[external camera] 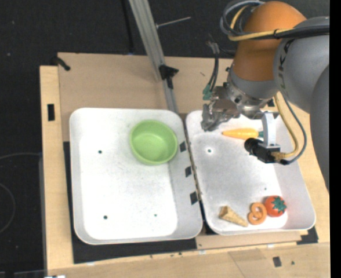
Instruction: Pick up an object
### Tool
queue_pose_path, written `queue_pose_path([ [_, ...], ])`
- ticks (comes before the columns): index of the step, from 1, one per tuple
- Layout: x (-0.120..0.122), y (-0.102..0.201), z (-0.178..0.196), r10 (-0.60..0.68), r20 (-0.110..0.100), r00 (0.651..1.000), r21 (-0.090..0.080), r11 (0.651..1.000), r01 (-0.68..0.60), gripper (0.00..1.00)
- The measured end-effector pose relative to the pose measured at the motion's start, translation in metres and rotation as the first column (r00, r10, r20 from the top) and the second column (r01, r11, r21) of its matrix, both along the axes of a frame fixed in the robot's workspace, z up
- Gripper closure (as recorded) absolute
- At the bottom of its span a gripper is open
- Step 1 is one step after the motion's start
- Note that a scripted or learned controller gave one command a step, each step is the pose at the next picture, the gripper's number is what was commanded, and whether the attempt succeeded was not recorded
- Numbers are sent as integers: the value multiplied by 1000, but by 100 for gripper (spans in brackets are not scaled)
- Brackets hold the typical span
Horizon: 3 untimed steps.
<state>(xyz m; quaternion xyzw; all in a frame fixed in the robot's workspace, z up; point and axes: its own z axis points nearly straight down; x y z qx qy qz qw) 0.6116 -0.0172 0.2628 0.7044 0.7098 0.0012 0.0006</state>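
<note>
My gripper (212, 120) hangs over the far left corner of the right bin (234, 178), just left of an orange carrot (240, 134) lying flat near the bin's far edge. Nothing shows beneath or in the gripper. At the near right corner of that bin lie a red tomato with a green top (275, 205), an orange pretzel (256, 213) and a tan wedge (232, 216). A green bowl (153, 142) stands upright in the far part of the left bin (95, 201).
A grey metal pole (150, 39) slants up from the bench behind the bins. The arm's black cable fitting (262, 150) hangs over the right bin beside the carrot. The bins sit edge to edge on a brown board (101, 80).
</note>
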Motion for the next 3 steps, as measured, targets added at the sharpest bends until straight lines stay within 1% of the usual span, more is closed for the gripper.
queue_pose_path([
  [1,14,39,-11,-4,-1,1000,-5,1000,4,100],
  [2,23,94,-12,-5,-1,1000,-2,1000,5,100],
  [3,23,93,-12,-5,-1,1000,-4,1000,5,0],
])
